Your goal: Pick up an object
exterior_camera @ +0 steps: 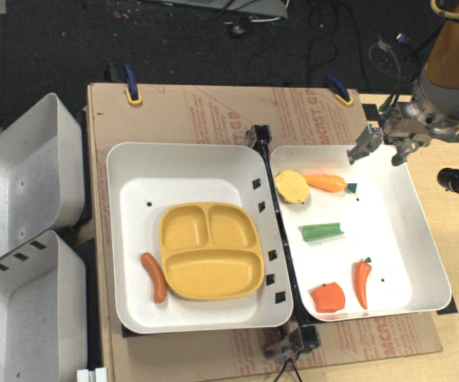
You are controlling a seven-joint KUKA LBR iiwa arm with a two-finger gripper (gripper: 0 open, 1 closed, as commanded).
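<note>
Dark floor strewn with cables behind; brown cardboard-covered bench (213, 114) in front, pinned at the far edge by two blue-and-yellow clamps (133, 86). Bore two shallow white bins side by side, left bin (126, 213) and right bin (420, 237), touching along a black divider strip. Found in the left bin: a yellow compartment plate (211, 251) near the middle, with a reddish sausage (154, 277) lying just beside its left edge. Found in the right bin: a yellow round piece (292, 187) at the far left corner, an orange carrot (325, 183) touching or just beside it, a green bean-like stick (321, 231) lower down, an orange block (328, 297) near the front wall, and a red chili (362, 282) just right of that block. Hung over the far right corner of the right bin, the gripper (380, 151), fingers spread apart and gripping nothing, well apart from every item, nearest the carrot. Showed nothing lying between gripper and carrot. Stood off the bench to the left, two spare white bins (30, 213), tilted.
</note>
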